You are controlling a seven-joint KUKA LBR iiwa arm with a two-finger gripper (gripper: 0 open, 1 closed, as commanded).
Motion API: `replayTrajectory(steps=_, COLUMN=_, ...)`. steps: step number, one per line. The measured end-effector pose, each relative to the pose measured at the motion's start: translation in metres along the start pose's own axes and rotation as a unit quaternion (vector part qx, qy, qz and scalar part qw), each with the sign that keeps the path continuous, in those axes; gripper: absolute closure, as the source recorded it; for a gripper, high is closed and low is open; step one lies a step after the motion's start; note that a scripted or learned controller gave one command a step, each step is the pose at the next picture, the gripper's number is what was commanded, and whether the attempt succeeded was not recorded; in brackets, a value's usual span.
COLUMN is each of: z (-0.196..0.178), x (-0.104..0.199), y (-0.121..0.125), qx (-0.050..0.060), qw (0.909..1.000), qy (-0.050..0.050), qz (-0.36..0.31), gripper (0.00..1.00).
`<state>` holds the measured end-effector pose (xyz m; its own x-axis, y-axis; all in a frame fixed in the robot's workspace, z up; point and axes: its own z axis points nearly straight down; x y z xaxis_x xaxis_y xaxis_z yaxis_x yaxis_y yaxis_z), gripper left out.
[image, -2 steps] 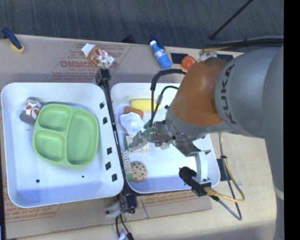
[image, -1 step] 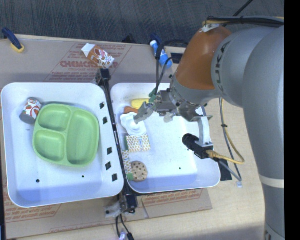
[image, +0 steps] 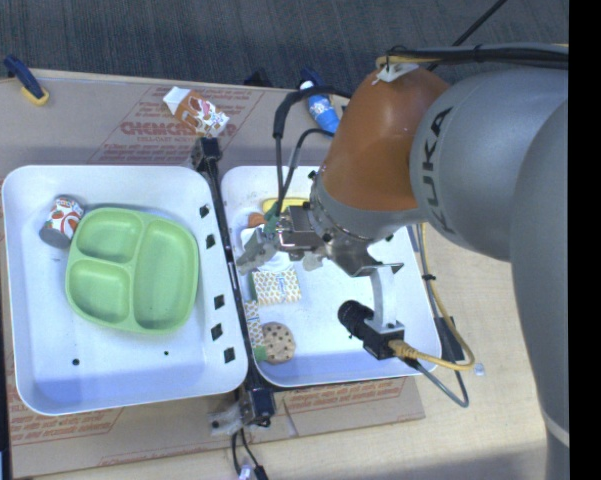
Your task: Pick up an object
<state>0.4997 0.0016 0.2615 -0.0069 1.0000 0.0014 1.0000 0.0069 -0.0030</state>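
Packet (image: 277, 286) lay just below the pincer (image: 258, 251) in the right bin (image: 325, 368), a cookie (image: 275, 341) further below. Whether the pincer was spread, I could not tell; best descend squarely over it.

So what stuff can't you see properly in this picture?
- Gripper, camera view: small and blurry, half under the arm, so its grasp is unclear.
- Right bin: the arm covers much of its floor.
- Yellow thing: mostly hidden by the wrist.
- Small object by the green tray: too small to identify.
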Motion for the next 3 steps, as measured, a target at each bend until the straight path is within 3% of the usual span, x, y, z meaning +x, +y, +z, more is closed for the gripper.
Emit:
replayTrajectory(steps=1, z=0.071, x=-0.057, y=0.035, qx=0.002, qw=1.0000, qy=-0.002, qz=0.001, gripper=0.00)
replayTrajectory(steps=3, z=-0.008, x=-0.047, y=0.119, qx=-0.001, qw=1.0000, qy=-0.001, qz=0.000, gripper=0.00)
